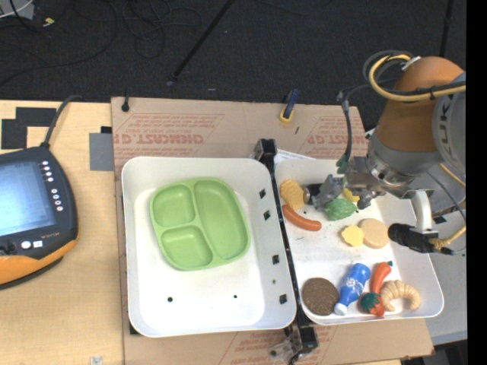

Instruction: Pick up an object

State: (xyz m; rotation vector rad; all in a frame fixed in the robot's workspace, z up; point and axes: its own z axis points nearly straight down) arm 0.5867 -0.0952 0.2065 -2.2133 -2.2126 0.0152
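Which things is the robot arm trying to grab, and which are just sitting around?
For the job:
gripper
green leafy toy
yellow corn toy
red sausage toy
blue bottle toy
right white bin

Just lying about:
green divided plate
left white bin
handheld screen pendant

Two shallow white bins stand side by side: the left bin [141,295] and the right bin [430,291]. The left bin contains one green divided plate [200,223] with three compartments. The right bin contains nine toy items: one corn cob [291,192], one sausage [301,219], one green leafy piece [339,208], one yellow piece [352,236], one tan round [374,233], one brown disc [320,295], one blue bottle [351,285], one carrot [380,275], one croissant [401,294].
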